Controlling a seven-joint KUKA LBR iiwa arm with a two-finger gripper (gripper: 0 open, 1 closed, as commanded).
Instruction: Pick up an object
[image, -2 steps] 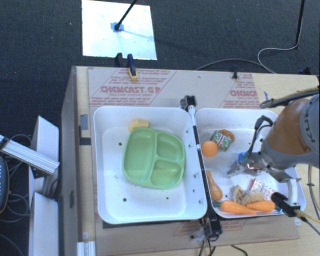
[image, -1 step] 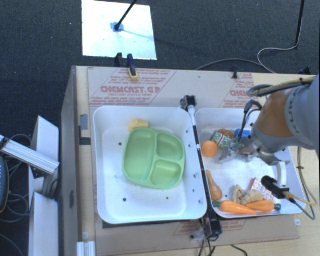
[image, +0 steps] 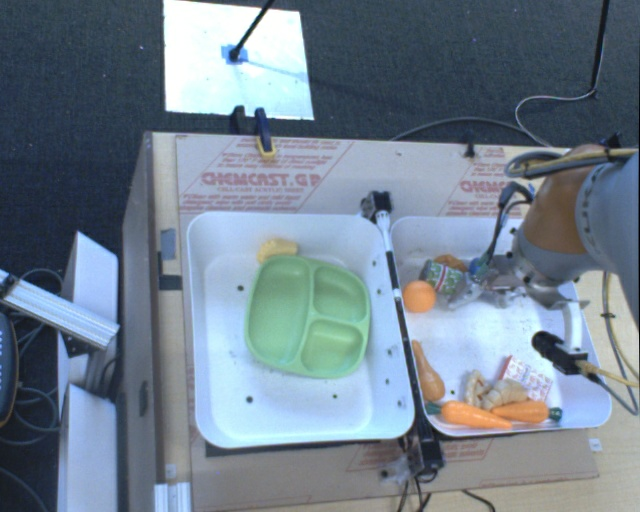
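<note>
The right bin (image: 585, 400) holds an orange ball (image: 418, 297), a green-labelled can (image: 447, 278) lying on its side, a tan gourd-shaped piece (image: 428, 372), two carrots (image: 478, 416), a beige lump (image: 487, 390) and a red-and-white packet (image: 527, 377). My gripper (image: 497, 283) reaches in from the right and sits low in this bin, right beside the can's right end. Whether it touches the can is unclear. The arm's orange band (image: 555, 215) hangs above the bin's back right corner.
The left bin (image: 225, 400) carries a green divided plate (image: 308, 316) and a small yellow item (image: 278, 248) behind it. A black divider rail (image: 395, 300) runs between the bins. Cables (image: 560, 100) trail across the bench behind the right bin.
</note>
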